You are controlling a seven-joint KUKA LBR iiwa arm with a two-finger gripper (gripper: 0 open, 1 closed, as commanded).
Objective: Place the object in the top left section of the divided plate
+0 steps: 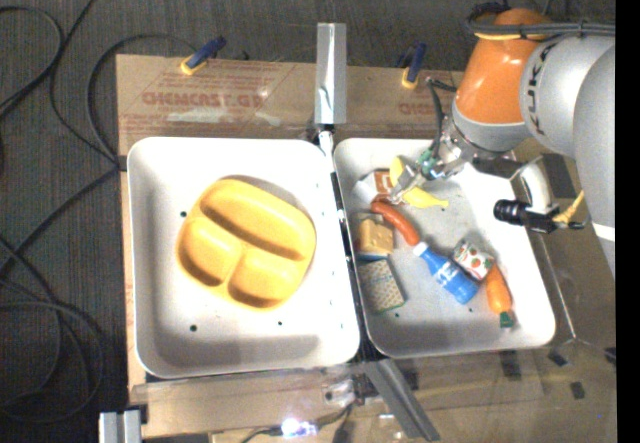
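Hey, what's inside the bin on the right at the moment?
The right bin holds a red sausage-like piece, a blue bottle, a carrot, a small carton, a tan block and a sponge. The gripper covers part of a yellow item.

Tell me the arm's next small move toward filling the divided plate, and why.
Probably a short descent to grasp: the claw sits low over the right bin, at the yellow banana-like piece and orange sausage, while the yellow divided plate in the left bin holds nothing.
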